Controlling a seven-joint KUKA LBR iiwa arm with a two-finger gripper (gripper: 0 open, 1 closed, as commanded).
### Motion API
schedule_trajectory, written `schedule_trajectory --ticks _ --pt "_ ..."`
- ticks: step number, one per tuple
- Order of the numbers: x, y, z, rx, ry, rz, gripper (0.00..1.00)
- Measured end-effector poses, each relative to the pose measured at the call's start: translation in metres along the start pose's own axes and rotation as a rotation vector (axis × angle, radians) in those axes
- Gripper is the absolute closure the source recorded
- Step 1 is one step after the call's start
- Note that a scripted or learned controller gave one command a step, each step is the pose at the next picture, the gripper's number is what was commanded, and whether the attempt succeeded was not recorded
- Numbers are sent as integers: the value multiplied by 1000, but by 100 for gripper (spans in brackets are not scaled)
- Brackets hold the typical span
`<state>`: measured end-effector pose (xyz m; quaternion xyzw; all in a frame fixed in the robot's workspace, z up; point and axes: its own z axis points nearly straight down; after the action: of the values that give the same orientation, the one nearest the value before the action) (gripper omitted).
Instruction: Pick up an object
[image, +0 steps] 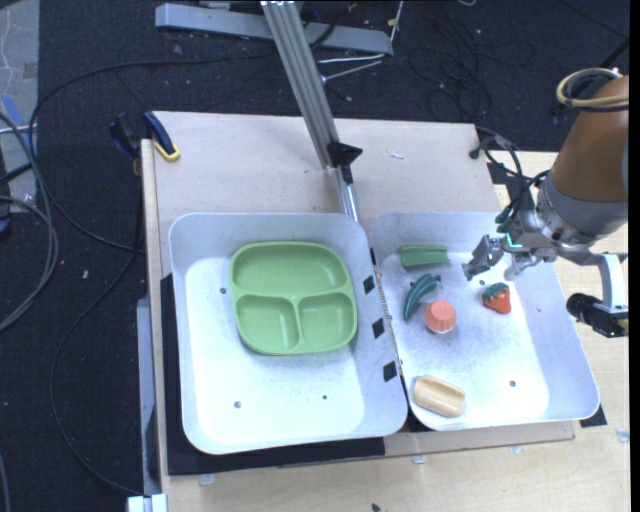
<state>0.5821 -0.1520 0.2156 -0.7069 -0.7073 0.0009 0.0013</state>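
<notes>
Dark carpet strewn with black cables surrounded a pale wooden desk (300, 160), with a grey metal pole (305, 80) slanting down across the desk's far side toward the seam between the bins. On the desk sat two shallow white bins, side by side and touching along their inner edges. The left bin (210, 400) carried a light green divided plate (294, 297) with three compartments, lying flat toward the far half of that bin.

The arm (592, 150) reached in from the right, its orange band showing above the grey wrist. The hand (489, 262) hung over the far right part of the right bin (560, 370), its dark fingers (478, 262) spread a little way apart with nothing between them.

In the right bin lay five small toy foods. A tan bread roll (438, 396) rested near the front rim, well apart from the others. A long green vegetable (424, 257) lay near the far rim, to the left of the hand. Just in front of it a darker green leafy piece (420, 295) lay at a slant. Touching or just beside its lower end stood a pinkish-red round item (440, 317). A small red strawberry (497, 297) with a green top lay just below the hand's fingers, near them but not gripped.
</notes>
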Motion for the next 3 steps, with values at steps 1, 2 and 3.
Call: schedule_trajectory --ticks 1,2,3 --pt "0 1 -1 -3 0 0 0" --pt "-7 4 59 2 -1 2 0" --pt "-9 11 119 1 0 1 0"
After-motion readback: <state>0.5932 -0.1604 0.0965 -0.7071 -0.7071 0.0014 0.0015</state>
